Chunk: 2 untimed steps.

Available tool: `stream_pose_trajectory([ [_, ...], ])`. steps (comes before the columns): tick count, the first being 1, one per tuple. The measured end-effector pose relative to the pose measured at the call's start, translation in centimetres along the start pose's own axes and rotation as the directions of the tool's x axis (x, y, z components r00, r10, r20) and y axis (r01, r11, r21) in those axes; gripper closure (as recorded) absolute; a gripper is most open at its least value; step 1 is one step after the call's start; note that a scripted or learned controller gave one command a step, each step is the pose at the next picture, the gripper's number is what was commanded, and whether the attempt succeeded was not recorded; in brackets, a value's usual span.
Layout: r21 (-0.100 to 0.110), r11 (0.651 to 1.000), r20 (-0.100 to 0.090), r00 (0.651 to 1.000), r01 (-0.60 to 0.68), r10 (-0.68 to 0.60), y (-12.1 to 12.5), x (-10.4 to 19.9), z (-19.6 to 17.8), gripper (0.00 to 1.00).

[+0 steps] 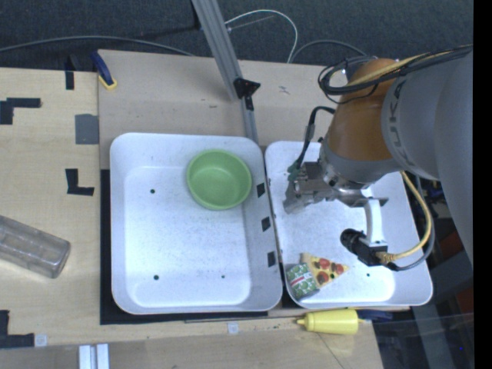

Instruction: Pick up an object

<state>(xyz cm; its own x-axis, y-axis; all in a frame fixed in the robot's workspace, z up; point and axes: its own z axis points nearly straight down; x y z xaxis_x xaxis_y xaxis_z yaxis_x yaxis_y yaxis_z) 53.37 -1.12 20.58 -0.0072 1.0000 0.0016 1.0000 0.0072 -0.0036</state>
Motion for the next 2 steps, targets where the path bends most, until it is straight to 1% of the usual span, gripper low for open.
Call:
stream_pose_trajectory([
  [1, -0.001, 1.000, 0.000, 1.000, 0.000, 0.000, 0.6, 5.3, 0.6, 1.00],
  [2, -0.004, 1.000, 0.000, 1.000, 0.000, 0.000, 2.7, 10.5, -0.6, 1.00],
])
